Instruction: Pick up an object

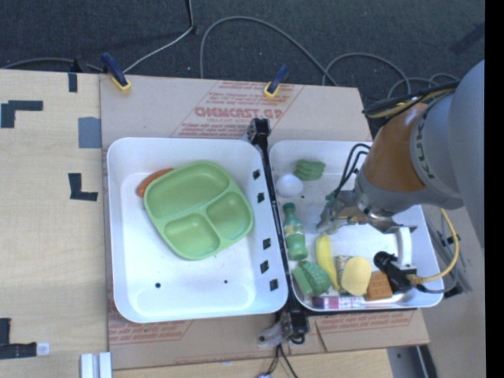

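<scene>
My gripper (pixel 334 216) hangs low inside the right bin (pixel 431 241), near its middle, under the orange band of the arm. Just below it lie a yellow banana (pixel 324 257) and a pale yellow lemon-like piece (pixel 356 275). To its left, a small green bottle (pixel 294 231) lies along the bin's left wall. A white ball (pixel 290 184) and a green leafy piece (pixel 310 168) sit at the far left corner. A green ridged piece (pixel 313 277) and an orange block (pixel 379 287) rest near the front wall. I see nothing held.
The left bin (pixel 126 242) holds a green divided plate (pixel 198 209) that covers most of an orange item (pixel 152 180). A thin pink-and-white pen (pixel 339 301) lies along the right bin's front wall. A black divider clip (pixel 258 130) and cables run at the back.
</scene>
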`<action>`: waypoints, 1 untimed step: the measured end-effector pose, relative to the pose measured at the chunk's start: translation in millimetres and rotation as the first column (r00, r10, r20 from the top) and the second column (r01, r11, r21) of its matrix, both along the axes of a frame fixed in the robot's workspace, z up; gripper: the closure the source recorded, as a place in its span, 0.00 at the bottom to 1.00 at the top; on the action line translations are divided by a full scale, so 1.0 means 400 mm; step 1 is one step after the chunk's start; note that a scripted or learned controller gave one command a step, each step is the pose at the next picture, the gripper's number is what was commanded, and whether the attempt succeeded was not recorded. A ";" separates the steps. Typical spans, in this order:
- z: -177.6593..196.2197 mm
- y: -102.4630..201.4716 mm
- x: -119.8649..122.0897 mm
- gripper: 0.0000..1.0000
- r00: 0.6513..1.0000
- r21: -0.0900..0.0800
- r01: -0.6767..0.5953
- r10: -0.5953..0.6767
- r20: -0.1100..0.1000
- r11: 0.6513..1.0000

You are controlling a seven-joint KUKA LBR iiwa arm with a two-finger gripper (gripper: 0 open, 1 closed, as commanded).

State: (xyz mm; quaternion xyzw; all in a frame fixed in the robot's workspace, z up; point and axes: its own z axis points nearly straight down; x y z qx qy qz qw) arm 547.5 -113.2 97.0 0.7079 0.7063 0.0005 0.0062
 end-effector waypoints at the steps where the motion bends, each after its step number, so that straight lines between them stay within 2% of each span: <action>1: 0.000 -0.001 -0.001 0.00 1.000 -0.001 0.000 0.000 -0.001 1.000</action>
